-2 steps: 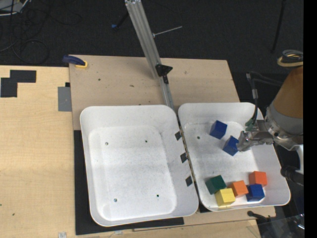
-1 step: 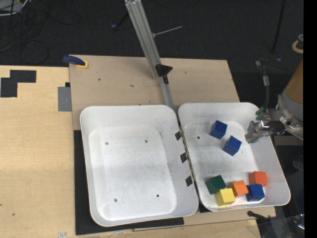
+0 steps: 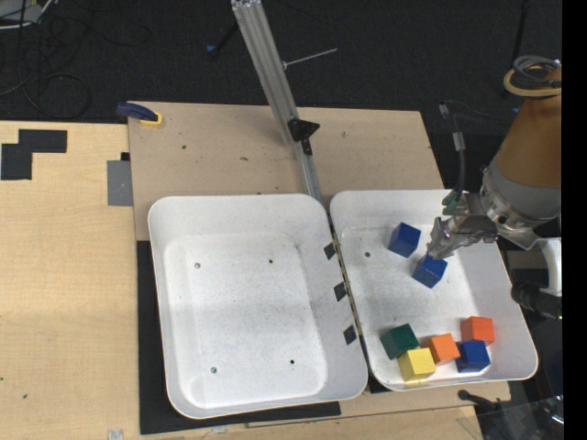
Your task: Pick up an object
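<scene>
Meanwhile, robot gripper [image 3: 438,250] hangs over right bin [image 3: 514,356], fingers closed w/ a blue cube [image 3: 429,270] pinched at tips; second blue cube [image 3: 404,239] sits just beside.

This is a robotics lab, set up for testing rather than for living or trade. A plain plywood desk [image 3: 229,145] carries two shallow white bins [image 3: 243,301] side by side, with small black clips along the seam where they meet. A bare aluminium rail [image 3: 271,67] rises at a slant from behind the bins. Loose cables [image 3: 37,7] lie on the dark floor beyond the desk. The grey and orange industrial arm [image 3: 532,154] reaches in from the right. Coloured toy cubes [image 3: 440,345] in the right bin look like practice pieces, not real goods.
</scene>
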